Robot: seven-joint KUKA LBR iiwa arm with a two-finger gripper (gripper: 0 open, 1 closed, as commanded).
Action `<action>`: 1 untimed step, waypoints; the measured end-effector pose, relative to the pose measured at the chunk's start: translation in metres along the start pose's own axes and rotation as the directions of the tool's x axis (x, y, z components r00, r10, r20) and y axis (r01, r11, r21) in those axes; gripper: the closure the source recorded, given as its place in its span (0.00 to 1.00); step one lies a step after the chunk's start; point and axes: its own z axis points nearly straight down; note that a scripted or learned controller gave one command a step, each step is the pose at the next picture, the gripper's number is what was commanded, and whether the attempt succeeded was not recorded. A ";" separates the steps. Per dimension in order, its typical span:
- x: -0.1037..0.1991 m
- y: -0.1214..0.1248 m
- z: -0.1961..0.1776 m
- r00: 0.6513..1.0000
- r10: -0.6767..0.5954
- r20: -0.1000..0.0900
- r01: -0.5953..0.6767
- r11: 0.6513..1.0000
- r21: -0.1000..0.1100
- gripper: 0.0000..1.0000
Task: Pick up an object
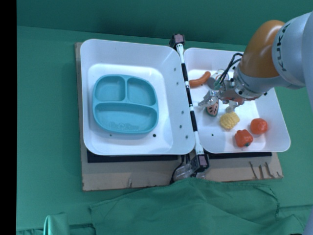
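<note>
Watermelon slice (pixel 212 109) sits under the pincer (pixel 211 102) — grip unclear, partly hidden.

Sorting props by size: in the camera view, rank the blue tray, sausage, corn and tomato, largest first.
1. Blue tray
2. Sausage
3. Corn and tomato: look about alike, so unranked.

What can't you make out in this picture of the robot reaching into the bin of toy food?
- Gripper fingers, camera view: too small and cluttered to tell open or shut.
- Watermelon slice: touching the gripper or merely beside it, unclear.
- Right bin far corner: hidden by the arm.
- Black part between the bins: too small to identify.
</note>
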 end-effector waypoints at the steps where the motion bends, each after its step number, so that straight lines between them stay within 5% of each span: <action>1: -0.002 0.003 -0.015 1.000 0.004 0.005 -0.004 1.000 -0.015 1.00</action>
